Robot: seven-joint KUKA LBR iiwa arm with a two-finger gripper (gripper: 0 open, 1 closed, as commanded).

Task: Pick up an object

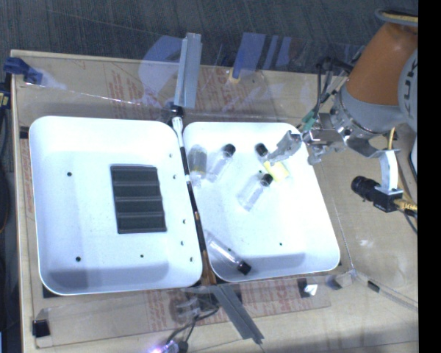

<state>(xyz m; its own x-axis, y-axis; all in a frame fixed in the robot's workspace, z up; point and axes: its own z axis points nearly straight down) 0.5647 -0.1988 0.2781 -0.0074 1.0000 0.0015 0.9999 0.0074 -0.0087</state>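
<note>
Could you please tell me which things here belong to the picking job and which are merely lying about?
Job:
- gripper
- clear vials with black caps in the right bin

Lying about:
- dark ridged block in the left bin
- blue clamp

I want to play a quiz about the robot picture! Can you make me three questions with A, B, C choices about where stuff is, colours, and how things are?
1. Where does the flat dark ridged rectangular block lie?
A. left white bin
B. right white bin
C. bench

2. What colour are the caps on the clear plastic vials?
A. red
B. black
C. green

3. How do those vials lie?
A. stacked
B. standing in a rack
C. scattered on their sides

Answers: 1 A, it sits mid-left bin. 2 B, the vial ends are dark. 3 C, each lies apart, tipped over.
</note>
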